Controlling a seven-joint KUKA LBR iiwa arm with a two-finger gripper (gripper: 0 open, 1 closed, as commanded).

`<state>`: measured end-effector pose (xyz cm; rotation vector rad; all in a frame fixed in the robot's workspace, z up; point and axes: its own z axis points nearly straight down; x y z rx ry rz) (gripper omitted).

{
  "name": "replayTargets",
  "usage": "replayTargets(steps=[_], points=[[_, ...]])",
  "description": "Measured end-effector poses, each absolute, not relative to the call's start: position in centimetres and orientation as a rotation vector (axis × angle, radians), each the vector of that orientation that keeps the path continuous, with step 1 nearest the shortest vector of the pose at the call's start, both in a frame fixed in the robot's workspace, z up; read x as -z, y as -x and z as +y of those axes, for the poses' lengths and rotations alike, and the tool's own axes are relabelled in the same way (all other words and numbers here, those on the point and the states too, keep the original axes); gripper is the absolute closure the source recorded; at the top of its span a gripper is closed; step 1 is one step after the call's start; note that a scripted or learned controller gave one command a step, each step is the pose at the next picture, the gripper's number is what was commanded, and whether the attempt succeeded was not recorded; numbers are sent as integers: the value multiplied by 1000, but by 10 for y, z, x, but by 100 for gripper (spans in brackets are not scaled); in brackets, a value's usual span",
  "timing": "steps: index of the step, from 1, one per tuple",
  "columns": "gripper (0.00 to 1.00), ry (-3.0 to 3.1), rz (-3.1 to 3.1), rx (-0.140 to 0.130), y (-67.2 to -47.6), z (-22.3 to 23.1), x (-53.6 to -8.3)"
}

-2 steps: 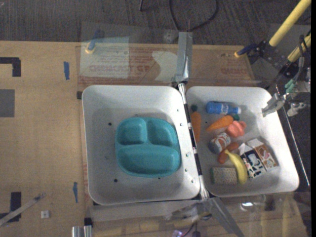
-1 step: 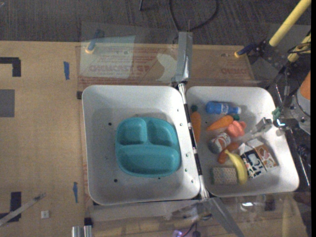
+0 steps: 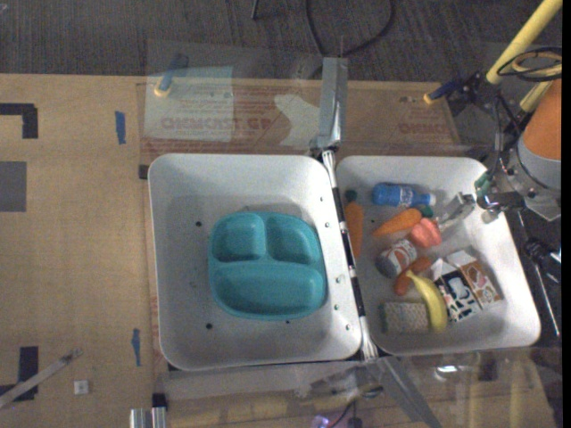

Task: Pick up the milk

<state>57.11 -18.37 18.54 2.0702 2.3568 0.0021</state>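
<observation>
The milk (image 3: pixel 467 290) is a small carton with black-and-white patches and a brown-orange side. It lies on its side in the near right part of the right bin (image 3: pixel 522 324). A banana (image 3: pixel 431 300) rests against its left edge. My gripper (image 3: pixel 457 209) hangs over the far right part of the same bin, beyond the milk and just right of a pink-red toy (image 3: pixel 426 233). Nothing shows between its fingers. The arm's orange band (image 3: pixel 547 123) is at the right edge.
The right bin also holds a blue bottle (image 3: pixel 401 194), two carrots (image 3: pixel 396 223), a small can (image 3: pixel 396 258) and a sponge (image 3: pixel 405 317). In the left bin (image 3: pixel 174 239) sits a teal divided tray (image 3: pixel 266 264). Cables and a yellow pole (image 3: pixel 532 27) stand at far right.
</observation>
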Motion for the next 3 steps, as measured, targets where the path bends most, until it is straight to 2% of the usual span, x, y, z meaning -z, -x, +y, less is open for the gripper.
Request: replayTargets(steps=[1,2,3], points=[[0,-1931,2476,-1,-532,-201,-101],[0,-2001,2399,-32,-495,-217,-94],[100,-1994,2387,-43,-500,-217,-107]])
